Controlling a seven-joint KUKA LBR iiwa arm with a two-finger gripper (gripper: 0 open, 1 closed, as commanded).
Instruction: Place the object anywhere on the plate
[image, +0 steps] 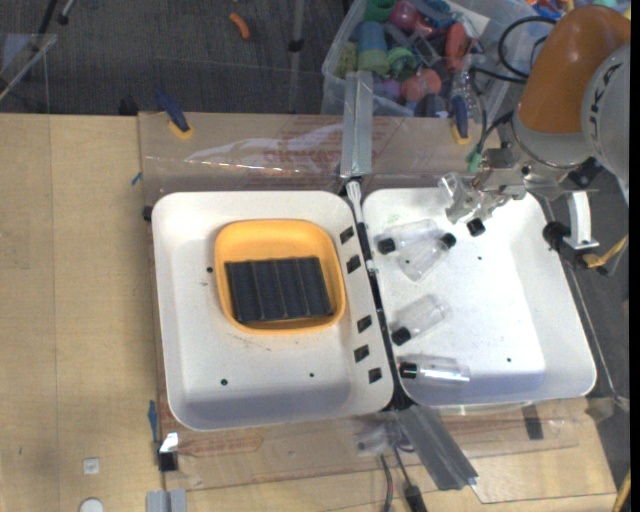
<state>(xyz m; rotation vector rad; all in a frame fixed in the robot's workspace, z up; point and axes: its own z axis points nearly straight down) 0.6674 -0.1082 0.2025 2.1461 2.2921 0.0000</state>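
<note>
An orange plate (232, 243) lies in the left bin (190, 370). A black ribbed rectangular object (278, 290) rests flat on the plate, covering most of its middle. My gripper (468, 210) hangs over the far part of the right bin (530, 330), well to the right of the plate. It is just beyond a clear vial (412, 243) with a black cap. Nothing can be made out in the gripper.
Two more clear vials with black caps lie in the right bin, one at the middle left (422, 314) and one near the front edge (437, 372). A metal divider (358, 270) separates the bins. A box of colourful toys (410, 50) stands behind the bench.
</note>
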